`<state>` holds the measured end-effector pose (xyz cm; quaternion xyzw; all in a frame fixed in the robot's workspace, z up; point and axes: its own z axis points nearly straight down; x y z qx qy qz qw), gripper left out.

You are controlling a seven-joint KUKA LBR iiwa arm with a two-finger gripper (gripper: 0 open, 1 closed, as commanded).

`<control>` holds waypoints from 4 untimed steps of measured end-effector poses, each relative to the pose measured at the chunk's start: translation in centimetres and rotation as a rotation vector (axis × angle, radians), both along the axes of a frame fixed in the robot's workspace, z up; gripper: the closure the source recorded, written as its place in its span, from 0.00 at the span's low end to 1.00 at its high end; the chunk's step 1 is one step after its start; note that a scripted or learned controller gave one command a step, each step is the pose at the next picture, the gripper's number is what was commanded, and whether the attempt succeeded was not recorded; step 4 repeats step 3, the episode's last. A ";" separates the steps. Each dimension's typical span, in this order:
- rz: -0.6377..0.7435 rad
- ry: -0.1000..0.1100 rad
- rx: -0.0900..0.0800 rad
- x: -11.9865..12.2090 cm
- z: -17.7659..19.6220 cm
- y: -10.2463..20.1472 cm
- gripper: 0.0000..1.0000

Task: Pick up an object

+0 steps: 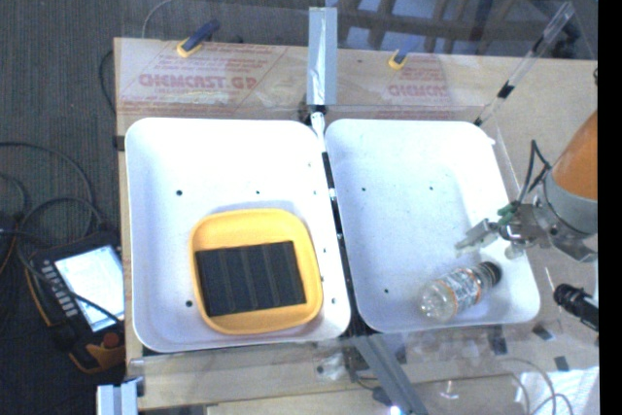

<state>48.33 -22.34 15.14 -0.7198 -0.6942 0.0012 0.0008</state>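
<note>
Faint red lettering reading "CHEMCAST GP" shows on the protective film of the clear panel [194,81] behind the bins.

From my screen both bins [408,170] look like smooth white plastic with a soft sheen, peppered with tiny dark specks. The bottle [457,290] is clear, glossy plastic with a dark cap. The yellow tray [255,271] looks like smooth moulded plastic, and its dark ribbed insert is matt. The counter [224,83] is pale wood under a glossy clear sheet. The floor [58,24] is rough grey carpet.
</note>
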 end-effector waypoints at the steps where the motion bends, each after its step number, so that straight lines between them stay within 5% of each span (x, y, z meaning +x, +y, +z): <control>1: 0.155 -0.004 0.000 0.2 9.0 3.7 0.00; 2: -0.189 -0.003 -0.004 0.1 16.2 -0.1 0.00; 3: -0.410 -0.005 -0.004 0.1 28.3 1.1 0.00; 4: -0.410 -0.005 -0.004 0.1 28.3 1.1 0.00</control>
